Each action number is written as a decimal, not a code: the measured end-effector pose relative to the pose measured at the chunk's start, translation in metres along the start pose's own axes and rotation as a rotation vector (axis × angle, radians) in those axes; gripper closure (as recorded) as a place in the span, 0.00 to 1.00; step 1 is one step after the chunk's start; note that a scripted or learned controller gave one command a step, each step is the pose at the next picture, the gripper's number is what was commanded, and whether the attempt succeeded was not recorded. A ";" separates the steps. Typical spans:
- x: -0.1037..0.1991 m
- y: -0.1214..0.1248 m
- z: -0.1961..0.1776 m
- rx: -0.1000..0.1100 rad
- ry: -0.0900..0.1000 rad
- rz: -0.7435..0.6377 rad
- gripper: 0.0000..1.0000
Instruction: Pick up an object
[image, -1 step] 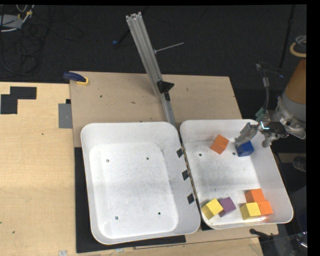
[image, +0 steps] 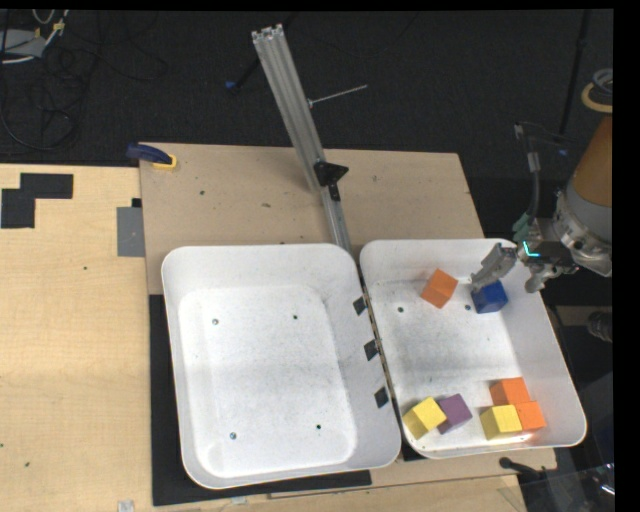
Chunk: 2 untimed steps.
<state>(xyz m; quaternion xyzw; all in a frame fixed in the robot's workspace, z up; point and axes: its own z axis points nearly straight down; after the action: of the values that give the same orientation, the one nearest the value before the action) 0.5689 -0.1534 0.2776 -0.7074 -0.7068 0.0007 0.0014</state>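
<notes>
From the camera above, the wooden worktop carries two shallow white bins side by side, and the right bin serves well as the landmark for everything else. The left bin sits just beside it, the two joined along their shared edge by small black clips.

The arm reaches in over the right bin's far right corner, its orange band showing above the grey wrist. The pincer hangs low over that corner of the bin, with one grey finger slanting down toward the bin floor. A blue cube sits right under the fingertips, touching or nearly touching them; whether the pincer is open, closed or gripping the cube cannot be told from this angle.

Just beside the blue cube, toward the bin's middle, an orange block lies tilted on the floor. Along the right bin's near edge are two small clusters: a yellow cube touching a purple cube, and, nearer the right corner, another yellow cube pressed against two orange cubes.

Beyond the right bin's far left corner a slanted aluminium rail rises from the worktop.
</notes>
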 end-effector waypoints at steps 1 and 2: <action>0.000 0.004 0.045 0.005 0.001 -0.001 0.00; 0.002 0.013 0.103 0.006 0.001 0.001 0.00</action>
<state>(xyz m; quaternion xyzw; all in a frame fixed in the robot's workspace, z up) 0.5816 -0.1516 0.1750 -0.7078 -0.7064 0.0023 0.0037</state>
